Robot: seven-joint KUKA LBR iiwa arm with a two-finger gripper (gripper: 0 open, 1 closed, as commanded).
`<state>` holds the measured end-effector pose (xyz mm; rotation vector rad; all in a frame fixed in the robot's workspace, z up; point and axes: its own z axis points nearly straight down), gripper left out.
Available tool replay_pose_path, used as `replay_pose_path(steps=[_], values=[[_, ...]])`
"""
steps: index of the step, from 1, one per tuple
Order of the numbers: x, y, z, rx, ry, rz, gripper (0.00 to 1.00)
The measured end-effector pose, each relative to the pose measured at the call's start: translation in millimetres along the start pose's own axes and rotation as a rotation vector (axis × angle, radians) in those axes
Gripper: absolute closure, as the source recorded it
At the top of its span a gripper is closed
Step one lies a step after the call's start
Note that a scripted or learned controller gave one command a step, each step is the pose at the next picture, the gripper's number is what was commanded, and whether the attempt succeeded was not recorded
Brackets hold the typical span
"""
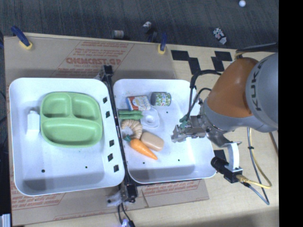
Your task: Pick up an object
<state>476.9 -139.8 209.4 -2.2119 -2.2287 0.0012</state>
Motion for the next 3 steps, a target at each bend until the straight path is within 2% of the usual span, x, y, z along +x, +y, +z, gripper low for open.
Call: replay_pose_path(steps=[1, 2, 3], values=[[-32, 68, -82, -0.004, -0.002, 0.001, 1.00], [-51, 140, 34, 0.003, 0.000, 0.000, 1.00], [-51, 141, 33, 0.000, -0.001, 0.000, 0.00]])
